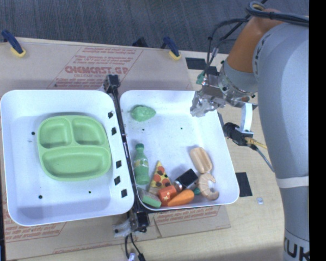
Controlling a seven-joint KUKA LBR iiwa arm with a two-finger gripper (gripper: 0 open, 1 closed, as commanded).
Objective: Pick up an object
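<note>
End effector: the end effector [202, 106] hangs over the far right part of the right bin [168, 129]; whether it is open or closed cannot be told from this slanted view, and nothing shows in its grip.
Near cluster: a carrot [180, 198], a red piece [166, 194] and a small green piece [150, 201] lie touching along the near rim of the right bin, with a croissant [208, 185] at the near right corner.
Next row: a pizza slice [160, 174], a black block [186, 177] and a tan bread roll [201, 159] sit just behind them, packed close.
Bottle: a green bottle [141, 163] lies against the left wall of the right bin, its cap pointing far.
Far target: a green leafy piece [143, 112] lies alone at the far left of the right bin, well apart from the cluster; it looks low, soft and irregular.
Risk, crowding: a descent into the near cluster could land on two things at once, push them aside, or wedge one against the rim.
Risk, shape: the carrot and bottle are rounded and may roll or slip out; the leafy piece is flat and may be missed.
Risk, wall: things beside the bin walls leave little room on that side.
Left bin: the left bin [16, 145] holds a green divided plate [74, 147].
Bench: the bench [250, 222] carries both bins.
</note>
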